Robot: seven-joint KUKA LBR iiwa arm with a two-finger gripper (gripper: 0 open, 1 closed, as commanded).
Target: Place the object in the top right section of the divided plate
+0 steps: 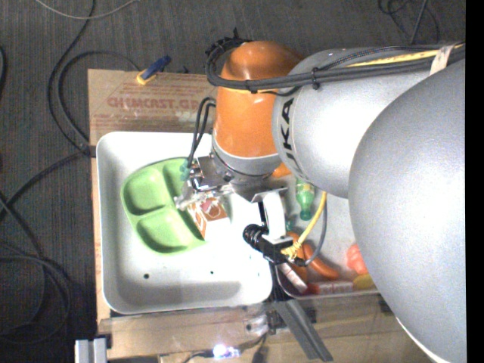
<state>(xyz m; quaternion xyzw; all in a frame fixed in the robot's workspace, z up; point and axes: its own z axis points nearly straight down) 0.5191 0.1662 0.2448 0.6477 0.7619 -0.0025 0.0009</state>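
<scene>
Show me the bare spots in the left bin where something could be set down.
Free: the left bin floor below the green divided plate, toward its near wall, and the strip along its top wall. Crowded: the plate's right edge, where the gripper hangs over it.

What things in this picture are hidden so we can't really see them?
- Green divided plate: its right side is covered by the arm's orange band, camera view.
- Gripper: too small and cluttered to tell what the orange-brown bit there is.
- Right bin: mostly hidden under the grey arm.
</scene>
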